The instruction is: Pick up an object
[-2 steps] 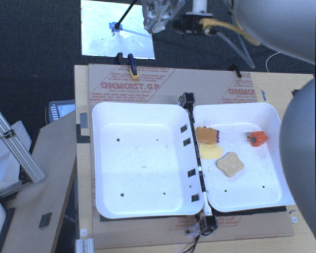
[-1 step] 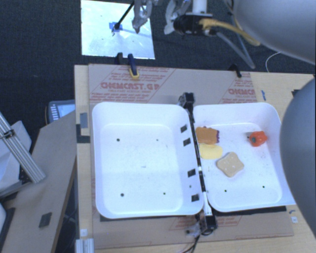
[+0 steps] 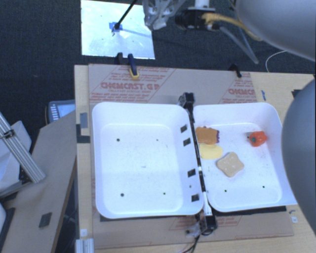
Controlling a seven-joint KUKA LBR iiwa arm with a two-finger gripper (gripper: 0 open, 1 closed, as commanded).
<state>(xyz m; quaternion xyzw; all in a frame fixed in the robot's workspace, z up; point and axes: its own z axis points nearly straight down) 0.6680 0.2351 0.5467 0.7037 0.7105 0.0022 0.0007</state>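
Right shallow white plastic bin (image 3: pixel 276 192) holding orange wedge (image 3: pixel 207 135), yellow disc (image 3: pixel 211 152), tan toast-shaped piece (image 3: pixel 230 164), red-orange pepper (image 3: pixel 256 139); metal two-finger gripper (image 3: pixel 159 14) hovering above the bench, opening impossible to tell.

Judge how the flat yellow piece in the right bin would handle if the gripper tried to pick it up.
The yellow piece looks thin and lies flush on the right bin, so fingers would likely struggle to get under it. It seems light and may slide when pushed. The orange-brown block overlaps or touches its upper edge, so a nudge could move both.

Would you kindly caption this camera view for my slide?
Right bin holds an orange block, yellow disc, toast piece and red pepper; claw raised beyond bench.
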